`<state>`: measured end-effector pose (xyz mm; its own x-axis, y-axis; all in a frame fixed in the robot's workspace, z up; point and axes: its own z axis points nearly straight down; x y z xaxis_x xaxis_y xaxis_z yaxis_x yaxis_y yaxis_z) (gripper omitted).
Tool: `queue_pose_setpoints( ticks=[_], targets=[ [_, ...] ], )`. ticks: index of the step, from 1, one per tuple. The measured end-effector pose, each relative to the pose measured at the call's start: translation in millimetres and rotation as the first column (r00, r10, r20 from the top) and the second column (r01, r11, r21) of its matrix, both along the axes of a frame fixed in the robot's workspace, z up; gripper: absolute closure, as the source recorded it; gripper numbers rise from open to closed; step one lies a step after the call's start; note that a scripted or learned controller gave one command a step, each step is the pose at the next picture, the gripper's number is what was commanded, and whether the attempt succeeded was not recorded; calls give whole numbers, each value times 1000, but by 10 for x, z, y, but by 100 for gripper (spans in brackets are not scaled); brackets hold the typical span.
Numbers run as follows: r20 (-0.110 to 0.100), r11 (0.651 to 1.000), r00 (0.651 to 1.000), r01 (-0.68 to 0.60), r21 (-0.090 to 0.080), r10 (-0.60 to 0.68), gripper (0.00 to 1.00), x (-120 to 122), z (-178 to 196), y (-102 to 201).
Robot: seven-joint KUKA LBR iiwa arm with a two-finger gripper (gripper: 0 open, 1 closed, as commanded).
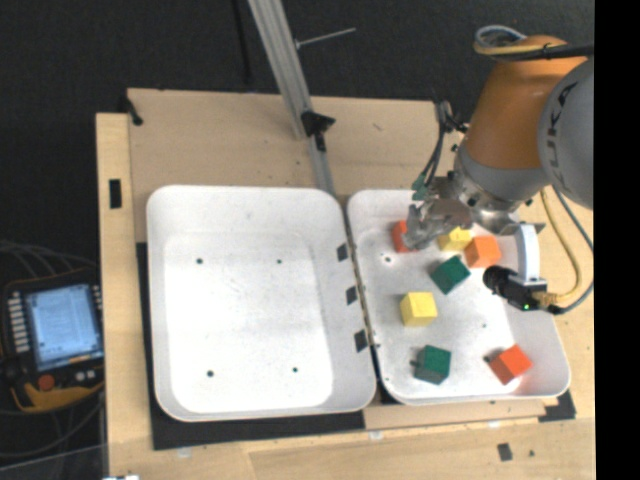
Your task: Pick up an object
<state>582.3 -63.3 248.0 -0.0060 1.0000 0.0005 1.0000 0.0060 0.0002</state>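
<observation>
**Tool low over right bin's back corner**

Tool (432, 223) is seen among the cubes in the right bin (395, 388); finger state cannot be told. An orange cube (400, 236) is touched or just beside it. A small yellow cube (459, 236) and a green cube (450, 273) lie close by. The larger yellow cube (418, 308) sits mid-bin.

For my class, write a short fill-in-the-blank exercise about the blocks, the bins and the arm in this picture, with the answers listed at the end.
1. All the coloured blocks lie in the ____ bin as the camera sees it.
2. The block nearest that bin's middle is ____ in colour.
3. The number of green blocks in the bin is ____.
4. The gripper hovers over the bin's ____ end in the picture.

Answers: right; yellow; two; far (upper)
</observation>
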Motion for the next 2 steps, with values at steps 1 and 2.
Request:
queue_pose_setpoints(
  ticks=[1, 2],
  targets=[
    [0, 1000, 1000, 0, 1, 0, 100, -83, -34, 497],
    [1, 1000, 1000, -3, 2, 3, 100, 0, -40, 1119]
  ],
)
